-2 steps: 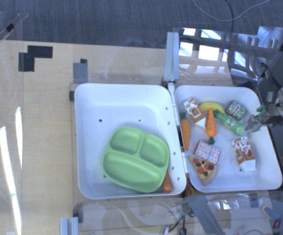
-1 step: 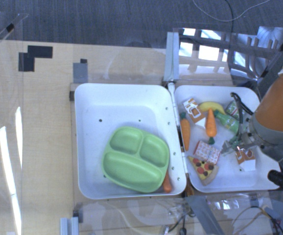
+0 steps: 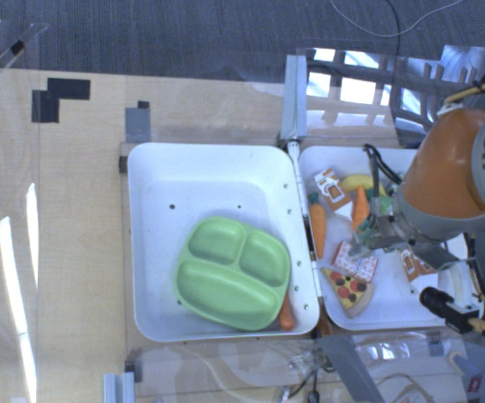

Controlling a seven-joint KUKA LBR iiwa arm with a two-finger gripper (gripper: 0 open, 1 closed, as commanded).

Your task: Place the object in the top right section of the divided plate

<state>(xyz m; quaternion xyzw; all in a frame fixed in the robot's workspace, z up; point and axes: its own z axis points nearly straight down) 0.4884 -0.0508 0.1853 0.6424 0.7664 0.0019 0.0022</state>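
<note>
A green divided plate [image 3: 234, 271] lies tilted in the left bin [image 3: 154, 225], with two small sections on its upper side and one long section below. My gripper [image 3: 365, 240] hangs low over the right bin [image 3: 393, 309], just above a red and white carton [image 3: 356, 264] and beside an upright orange carrot [image 3: 360, 207]. The grey wrist and orange band hide much of the bin's right half.
The right bin also holds a second carrot [image 3: 317, 229] along its left wall, a banana [image 3: 358, 181], another carton [image 3: 330, 186], a pizza slice [image 3: 350, 290] and a small carton [image 3: 416, 264]. An orange carrot [image 3: 286, 316] lies against the plate's lower right edge.
</note>
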